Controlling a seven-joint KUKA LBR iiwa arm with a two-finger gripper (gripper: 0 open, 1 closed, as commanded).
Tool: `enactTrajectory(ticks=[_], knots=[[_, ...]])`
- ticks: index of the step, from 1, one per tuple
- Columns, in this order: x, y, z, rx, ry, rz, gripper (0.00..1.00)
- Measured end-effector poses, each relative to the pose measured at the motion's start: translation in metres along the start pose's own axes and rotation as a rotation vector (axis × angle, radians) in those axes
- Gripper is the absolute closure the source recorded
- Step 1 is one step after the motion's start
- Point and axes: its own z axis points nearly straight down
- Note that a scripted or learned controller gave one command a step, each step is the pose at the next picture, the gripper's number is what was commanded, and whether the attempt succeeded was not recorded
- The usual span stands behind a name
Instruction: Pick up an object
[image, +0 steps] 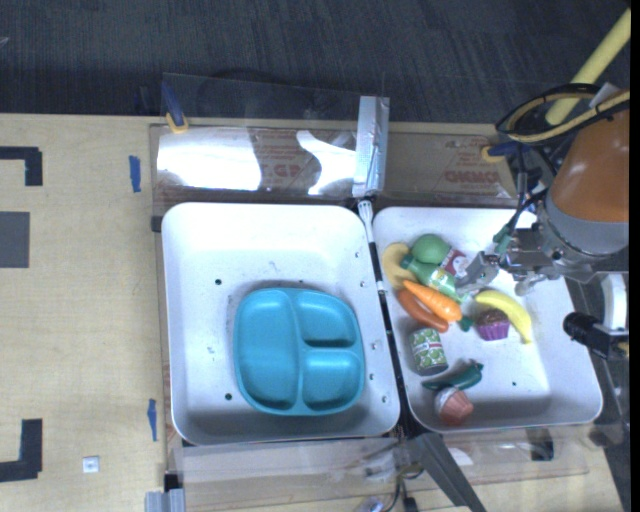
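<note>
While the tool (492, 262) is poised above the right bin (575, 400), its state cannot be told; the toy banana (508, 309) just below should be approached squarely, clear of the carrot (432, 300).

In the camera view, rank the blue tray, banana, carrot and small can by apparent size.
1. blue tray, clearly largest.
2. carrot and banana, too alike to rank.
3. small can, smallest.

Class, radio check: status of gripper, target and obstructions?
Gripper low over right bin, grip unclear. Banana just beside it, not lifted. Carrot, cupcake crowd close.
</note>
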Motion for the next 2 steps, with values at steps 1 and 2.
enactTrajectory(ticks=[1,2], knots=[[0.010,-0.021,-0.019,0.001,0.000,0.220,0.00],[0.019,0.009,0.068,0.008,-0.001,0.269,0.00]])
